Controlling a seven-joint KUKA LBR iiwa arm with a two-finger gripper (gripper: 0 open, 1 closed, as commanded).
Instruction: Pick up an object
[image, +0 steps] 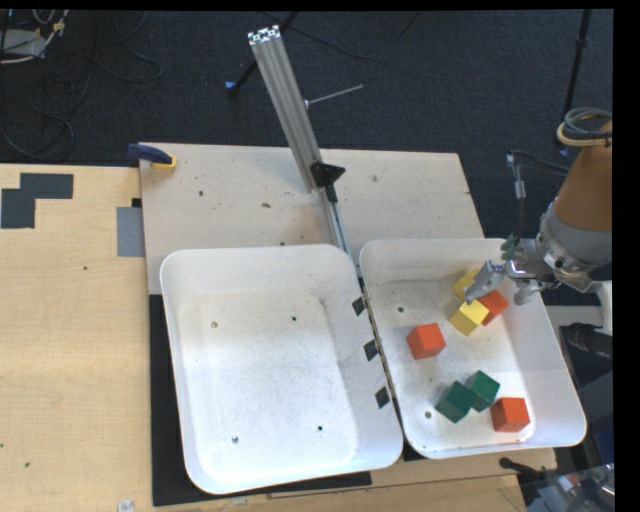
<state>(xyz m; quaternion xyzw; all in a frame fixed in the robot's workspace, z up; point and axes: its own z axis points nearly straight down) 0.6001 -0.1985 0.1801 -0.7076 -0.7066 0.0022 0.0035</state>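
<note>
Arm enters from right; orange band and grey wrist visible at the frame's right side, gripper (493, 278) low over the upper-right part of the right bin (560, 420). Fingers are small and blurred against the blocks, so can't tell whether apart, together or clamped on anything. Directly at the fingertips: cluster of three blocks, touching or nearly so: a yellow block (468, 318) turned approx. diagonal to the bin walls, an orange block (493, 304) just beside it on the right, partly covered by the gripper, and a second yellow block (466, 282) behind, mostly hidden by the fingers. All look near-cubic, no clear long axis; can't tell which of the three the gripper is addressing. Separate orange cube (426, 340) sits left of the cluster, toward the bin's middle, edges rotated a little vs. the bin. Near the front wall: two green blocks (468, 396) touching each other, w/ an orange block (511, 413) just beside them on the right. Left bin (200, 290) lies alongside, sharing the divider w/ black clips (371, 349). Slanted aluminium post (292, 110) rises from the bench behind the bins.
</note>
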